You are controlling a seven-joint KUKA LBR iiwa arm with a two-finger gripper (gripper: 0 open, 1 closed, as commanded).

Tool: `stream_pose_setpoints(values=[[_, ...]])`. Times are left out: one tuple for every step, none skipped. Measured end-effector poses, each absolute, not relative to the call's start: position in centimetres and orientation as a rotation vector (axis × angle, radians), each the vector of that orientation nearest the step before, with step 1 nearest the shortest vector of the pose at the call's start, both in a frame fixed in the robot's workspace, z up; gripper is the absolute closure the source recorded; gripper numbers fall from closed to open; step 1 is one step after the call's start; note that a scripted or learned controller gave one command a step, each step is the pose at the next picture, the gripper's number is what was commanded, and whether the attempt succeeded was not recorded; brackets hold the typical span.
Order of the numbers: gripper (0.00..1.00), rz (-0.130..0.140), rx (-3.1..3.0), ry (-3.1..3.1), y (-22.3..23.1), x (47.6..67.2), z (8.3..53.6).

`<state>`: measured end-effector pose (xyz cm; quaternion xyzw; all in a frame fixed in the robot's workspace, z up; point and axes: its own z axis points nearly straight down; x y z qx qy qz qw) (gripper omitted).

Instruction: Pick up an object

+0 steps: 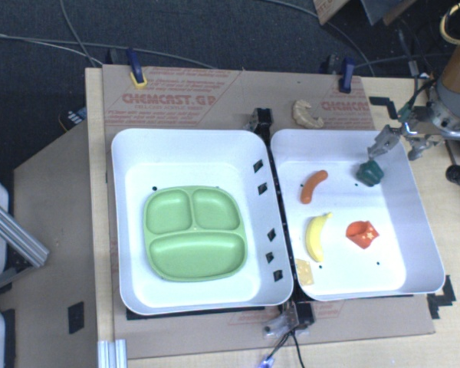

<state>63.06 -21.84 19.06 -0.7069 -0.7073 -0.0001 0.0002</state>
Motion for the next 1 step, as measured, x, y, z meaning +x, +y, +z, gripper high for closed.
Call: stream_pose_setpoints(values=[[0.0,0.003,-2.218,-2.219,-22.12,63.12,14.84]])
